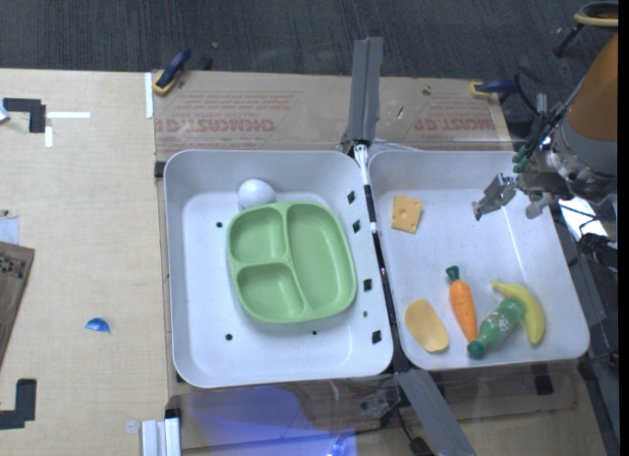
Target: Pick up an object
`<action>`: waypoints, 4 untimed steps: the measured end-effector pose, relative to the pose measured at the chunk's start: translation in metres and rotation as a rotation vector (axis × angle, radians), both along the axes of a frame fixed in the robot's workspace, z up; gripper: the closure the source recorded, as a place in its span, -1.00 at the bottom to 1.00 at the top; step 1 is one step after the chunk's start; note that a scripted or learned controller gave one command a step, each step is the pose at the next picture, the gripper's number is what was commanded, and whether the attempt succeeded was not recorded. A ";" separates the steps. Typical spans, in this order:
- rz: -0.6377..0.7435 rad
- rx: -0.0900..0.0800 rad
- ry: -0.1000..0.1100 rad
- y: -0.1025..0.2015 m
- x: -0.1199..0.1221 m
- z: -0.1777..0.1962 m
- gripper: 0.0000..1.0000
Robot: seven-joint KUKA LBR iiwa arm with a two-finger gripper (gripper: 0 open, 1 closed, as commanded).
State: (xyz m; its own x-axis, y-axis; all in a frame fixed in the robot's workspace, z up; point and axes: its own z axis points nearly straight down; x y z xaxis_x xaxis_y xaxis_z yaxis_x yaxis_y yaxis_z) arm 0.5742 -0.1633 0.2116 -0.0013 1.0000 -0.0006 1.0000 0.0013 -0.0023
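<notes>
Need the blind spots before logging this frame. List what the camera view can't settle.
- Gripper: too small and blurred to tell how its tips stand.
- Arm: cut off by the right edge.
- White ball: lower part hidden behind the green plate.
- Bottle: label too small to read.

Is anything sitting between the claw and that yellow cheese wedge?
Nothing visible does. The claw hangs over the right white bin; bare bin floor separates it from the yellow cheese wedge.
</notes>
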 end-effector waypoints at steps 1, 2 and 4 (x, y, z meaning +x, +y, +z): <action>0.369 -0.001 -0.003 -0.031 0.036 0.050 -1.00; 0.359 0.000 -0.004 -0.001 -0.002 -0.119 -1.00; 0.447 0.002 0.000 0.059 -0.082 -0.121 -1.00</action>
